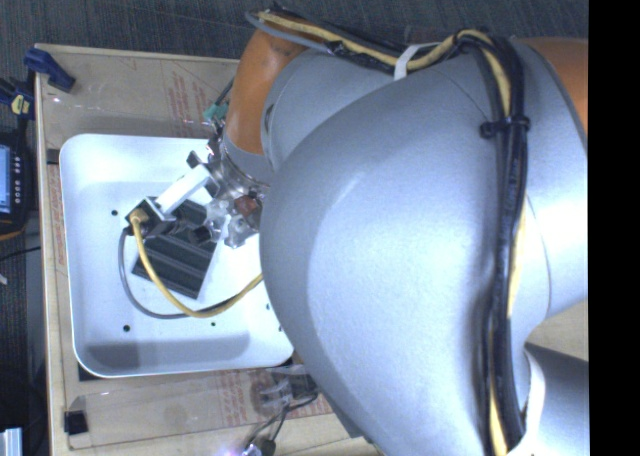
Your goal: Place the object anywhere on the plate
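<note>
The arm (400,244) bulks across the centre and right of the frame, its end effector (232,216) low in the white bin (95,274) at left; whether it is spread or closed I cannot tell. The object and plate are hidden, so I judge the placing still undone

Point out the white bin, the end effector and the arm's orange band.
white bin (95,279): camera view, bare floor near its left wall.
end effector (232,222): camera view, its metal tip.
orange band (252,79): camera view, its curved left side.
</note>
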`<state>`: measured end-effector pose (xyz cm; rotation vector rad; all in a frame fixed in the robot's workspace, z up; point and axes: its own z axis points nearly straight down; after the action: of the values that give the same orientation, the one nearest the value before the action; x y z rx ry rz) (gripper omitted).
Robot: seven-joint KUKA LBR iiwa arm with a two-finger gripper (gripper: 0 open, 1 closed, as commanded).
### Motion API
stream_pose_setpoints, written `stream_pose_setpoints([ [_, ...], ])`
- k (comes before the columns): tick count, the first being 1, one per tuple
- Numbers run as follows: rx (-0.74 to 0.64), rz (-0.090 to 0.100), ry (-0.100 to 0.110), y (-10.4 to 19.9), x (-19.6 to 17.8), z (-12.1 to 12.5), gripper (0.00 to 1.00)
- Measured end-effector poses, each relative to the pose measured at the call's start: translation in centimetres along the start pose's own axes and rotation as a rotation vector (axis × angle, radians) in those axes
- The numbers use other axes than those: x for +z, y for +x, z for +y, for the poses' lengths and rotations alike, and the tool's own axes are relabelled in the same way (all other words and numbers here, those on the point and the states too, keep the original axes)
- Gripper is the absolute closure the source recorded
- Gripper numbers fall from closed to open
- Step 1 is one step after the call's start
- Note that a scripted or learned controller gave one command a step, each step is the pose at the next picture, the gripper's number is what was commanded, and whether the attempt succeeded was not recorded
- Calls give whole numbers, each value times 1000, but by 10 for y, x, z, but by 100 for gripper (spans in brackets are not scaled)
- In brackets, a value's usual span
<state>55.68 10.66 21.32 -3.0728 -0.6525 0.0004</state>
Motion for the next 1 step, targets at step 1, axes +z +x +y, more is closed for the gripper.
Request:
stream_pose_setpoints([
  [1, 117, -3, 0, 10, 14, 84, 100],
])
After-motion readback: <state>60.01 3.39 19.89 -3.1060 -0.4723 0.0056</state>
